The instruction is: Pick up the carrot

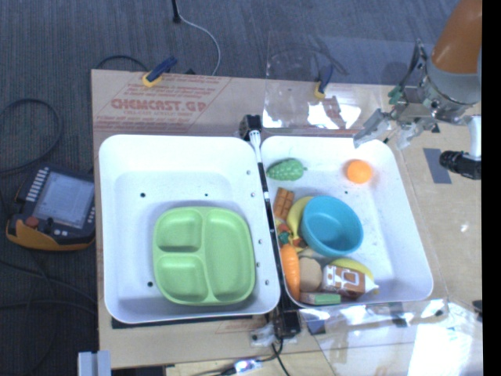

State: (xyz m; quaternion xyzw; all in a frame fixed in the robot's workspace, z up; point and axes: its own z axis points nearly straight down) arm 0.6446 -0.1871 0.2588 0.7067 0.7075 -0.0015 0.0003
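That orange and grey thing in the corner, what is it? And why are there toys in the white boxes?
That is a robot arm, seen from a camera above the bench. At its end is a gripper, hovering over the far edge of the right bin and holding nothing. That bin has toy food: a carrot, a blue bowl, an orange ball and a green bumpy toy. The left bin holds a green divided plate. The robot should pick up the carrot.
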